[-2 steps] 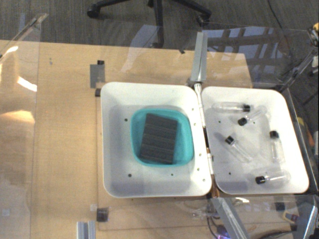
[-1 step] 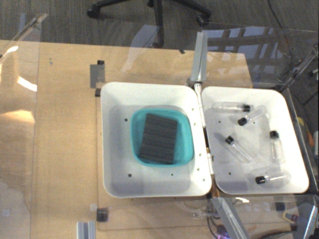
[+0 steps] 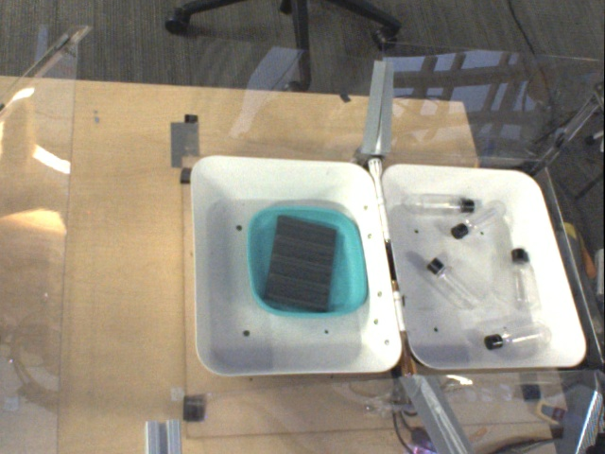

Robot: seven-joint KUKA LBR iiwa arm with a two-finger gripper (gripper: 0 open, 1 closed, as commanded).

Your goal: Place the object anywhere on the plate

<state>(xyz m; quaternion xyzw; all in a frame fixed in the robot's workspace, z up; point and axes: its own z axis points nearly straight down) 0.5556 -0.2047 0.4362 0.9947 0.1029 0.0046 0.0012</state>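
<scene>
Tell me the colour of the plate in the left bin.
Teal plate, seen in the camera view, under a dark ridged block.

You had two white bins: the left bin (image 3: 213, 282) and the right bin (image 3: 544, 253). The plate (image 3: 352, 272) in the left one was teal, and the block (image 3: 301, 265) lying on it was dark grey with ridged stripes across it. The vials (image 3: 452, 287) in the right one were clear with black caps. The bench (image 3: 113, 253) under them was pale tan wood, and the floor (image 3: 113, 8) beyond was grey with a fine ribbed pattern.
</scene>
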